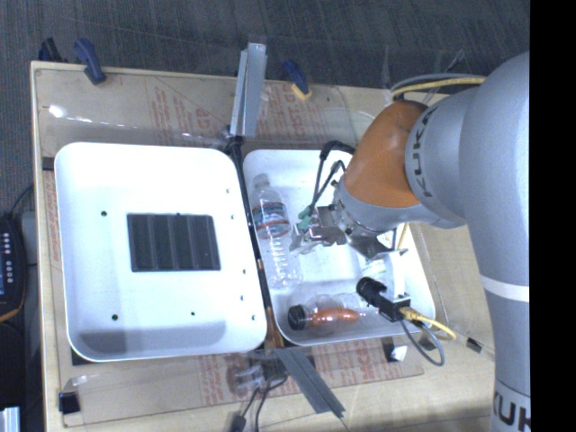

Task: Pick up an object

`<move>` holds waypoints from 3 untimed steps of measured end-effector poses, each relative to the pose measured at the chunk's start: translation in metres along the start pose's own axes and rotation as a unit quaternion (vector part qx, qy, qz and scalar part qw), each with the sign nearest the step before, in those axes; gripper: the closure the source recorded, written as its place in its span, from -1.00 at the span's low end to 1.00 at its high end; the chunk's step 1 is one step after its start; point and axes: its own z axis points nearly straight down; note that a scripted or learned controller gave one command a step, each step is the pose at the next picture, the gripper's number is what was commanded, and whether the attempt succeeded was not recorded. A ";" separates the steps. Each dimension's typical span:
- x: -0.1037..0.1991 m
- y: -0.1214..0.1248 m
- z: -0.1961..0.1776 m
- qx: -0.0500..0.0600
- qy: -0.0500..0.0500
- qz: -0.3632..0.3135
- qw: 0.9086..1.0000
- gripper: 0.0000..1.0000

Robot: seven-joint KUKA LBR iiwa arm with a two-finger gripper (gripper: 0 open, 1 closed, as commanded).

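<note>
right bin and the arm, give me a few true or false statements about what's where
1. A clear plastic water bottle lies in the right bin. True.
2. The left bin holds the bottle. False: the bottle is in the right bin; the left bin shows a dark ribbed rectangular panel.
3. A second clear bottle with a black cap and orange-brown contents lies near the right bin's front edge. True.
4. The gripper is over the left bin. False: it is over the right bin, beside the water bottle.
5. The arm's orange band sits above the wrist. True.
</note>
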 end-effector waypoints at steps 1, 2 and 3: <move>-0.059 -0.023 -0.054 -0.001 0.000 -0.034 0.999 -1.00; -0.092 -0.019 -0.030 -0.001 0.000 -0.014 1.000 -1.00; -0.091 -0.010 -0.002 0.000 0.001 -0.059 0.998 -1.00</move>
